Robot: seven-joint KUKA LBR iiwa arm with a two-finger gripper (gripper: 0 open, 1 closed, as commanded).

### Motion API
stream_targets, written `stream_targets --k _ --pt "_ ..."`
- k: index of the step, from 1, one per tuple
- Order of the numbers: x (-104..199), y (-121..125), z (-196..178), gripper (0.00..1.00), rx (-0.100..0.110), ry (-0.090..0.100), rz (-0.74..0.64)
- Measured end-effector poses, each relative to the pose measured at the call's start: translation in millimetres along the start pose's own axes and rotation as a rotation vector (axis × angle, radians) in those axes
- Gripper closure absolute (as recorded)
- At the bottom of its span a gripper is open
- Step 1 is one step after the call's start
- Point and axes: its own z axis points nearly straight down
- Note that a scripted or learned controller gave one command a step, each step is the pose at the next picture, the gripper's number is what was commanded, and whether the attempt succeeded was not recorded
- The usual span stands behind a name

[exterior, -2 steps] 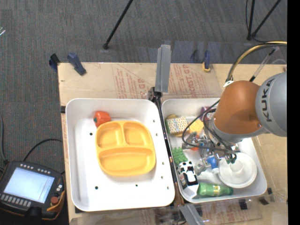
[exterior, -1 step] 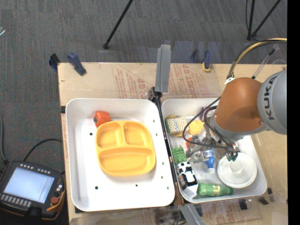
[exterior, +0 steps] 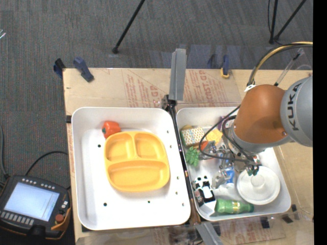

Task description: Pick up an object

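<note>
White bowl (exterior: 258, 185) sits just right of the pincer (exterior: 228, 171), low in the right bin (exterior: 284, 188); green bottle (exterior: 232, 206) lies beneath, long axis crosswise; whether the pincer is spread, I cannot tell.

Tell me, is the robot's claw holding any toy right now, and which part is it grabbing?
It cannot be told. The gripper is down among the toys in the right bin, and the arm's orange band blocks the view of it.

You look down on dark grey carpet (exterior: 76, 24) around a plywood bench (exterior: 127, 88), black tripod legs (exterior: 132, 20) slanting across the floor behind it and a teach pendant (exterior: 33, 205) lying at lower left.
</note>
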Motion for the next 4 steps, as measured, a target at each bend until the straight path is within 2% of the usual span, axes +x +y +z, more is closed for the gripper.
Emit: stream_targets --k 1,2,3,4 --pt "-1.4 1.5 -9.8 1.00 -0.001 -0.003 -0.005" --pt "-1.2 2.0 -9.2 0.00 -0.001 -0.002 -0.005" --pt "-2.6 3.3 -18.9 1.00 -0.001 -0.005 -0.011" --pt "-42.1 47.5 -123.6 1.00 0.003 -0.011 0.044"
